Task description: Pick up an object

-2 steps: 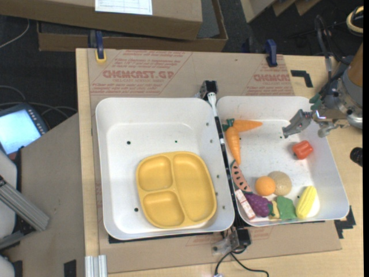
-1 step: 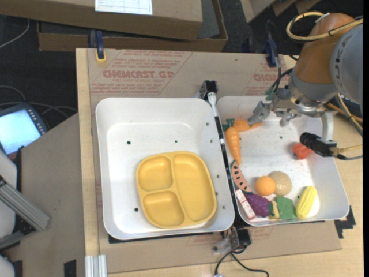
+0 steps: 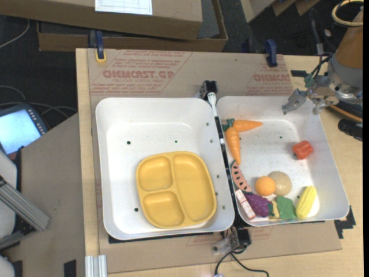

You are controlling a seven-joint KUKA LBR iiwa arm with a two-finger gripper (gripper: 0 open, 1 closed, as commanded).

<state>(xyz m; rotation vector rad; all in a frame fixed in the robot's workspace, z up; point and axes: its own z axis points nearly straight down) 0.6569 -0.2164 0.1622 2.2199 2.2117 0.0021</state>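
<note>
Camera view, looking down on the bench, and the gripper (image 3: 304,99) is up at the far rim of the right bin (image 3: 331,172), near its back right corner, with the grey arm (image 3: 346,68) coming in from the right. Its two fingers are spread apart, one angled left and one pointing down, and nothing sits between them. Empty-handed, then!

Down inside the right bin the pickings are plenty: two carrots (image 3: 233,144) by the left wall, one lying across the back and one running down alongside the divider. A small red piece (image 3: 302,149) sits alone near the middle right, well apart from the gripper. Toward the front, an orange ball (image 3: 264,186) touches a pale round object (image 3: 281,182), with a watermelon slice (image 3: 240,179) just left of them. At the front edge, purple grapes (image 3: 258,203), a green item (image 3: 285,206) and a yellow corn cob (image 3: 307,201) line up side by side.

Over in the left bin (image 3: 115,172), a yellow divided plate (image 3: 176,188) lies flat with three compartments
</note>
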